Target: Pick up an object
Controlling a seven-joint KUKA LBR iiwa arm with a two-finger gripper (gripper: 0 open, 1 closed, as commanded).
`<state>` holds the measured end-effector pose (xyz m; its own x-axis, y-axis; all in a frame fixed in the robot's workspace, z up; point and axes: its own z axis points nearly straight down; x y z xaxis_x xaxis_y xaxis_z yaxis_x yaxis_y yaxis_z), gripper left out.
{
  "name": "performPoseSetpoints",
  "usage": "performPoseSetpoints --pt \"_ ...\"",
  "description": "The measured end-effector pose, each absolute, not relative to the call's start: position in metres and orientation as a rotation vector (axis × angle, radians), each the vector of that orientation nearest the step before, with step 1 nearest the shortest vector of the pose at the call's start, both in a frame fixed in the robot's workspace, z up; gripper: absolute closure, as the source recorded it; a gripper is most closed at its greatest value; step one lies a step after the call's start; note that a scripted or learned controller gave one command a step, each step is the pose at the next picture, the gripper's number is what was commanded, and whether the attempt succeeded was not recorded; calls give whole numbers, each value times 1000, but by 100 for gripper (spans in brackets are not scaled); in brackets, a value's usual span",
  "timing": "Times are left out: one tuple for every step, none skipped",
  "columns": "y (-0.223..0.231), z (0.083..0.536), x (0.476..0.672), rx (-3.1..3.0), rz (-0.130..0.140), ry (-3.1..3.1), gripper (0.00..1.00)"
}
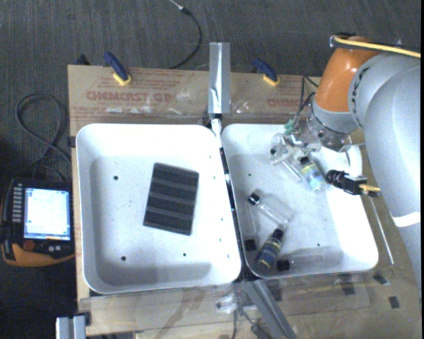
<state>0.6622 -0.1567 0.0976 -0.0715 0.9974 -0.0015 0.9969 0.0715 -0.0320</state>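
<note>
Open floor (318, 224) beside bottles (270, 210), seemingly.

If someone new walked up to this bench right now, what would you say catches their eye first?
Probably the grey arm's orange band at the upper right, with its hand low over the right bin. Next, the dark ribbed rectangular pad lying alone in the left bin. Then the small bottles in the right bin: a clear one and a dark one near its front.

Both white bins (92, 189) look like smooth, faintly speckled plastic, the ribbed dark pad (171, 198) is matt, the small bottle (272, 207) is clear and glossy, and the bench (148, 97) looks like bare wood.
</note>
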Motion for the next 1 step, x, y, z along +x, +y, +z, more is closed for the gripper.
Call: performPoseSetpoints --pt "-170 227 668 -2340 4 -2100 100"
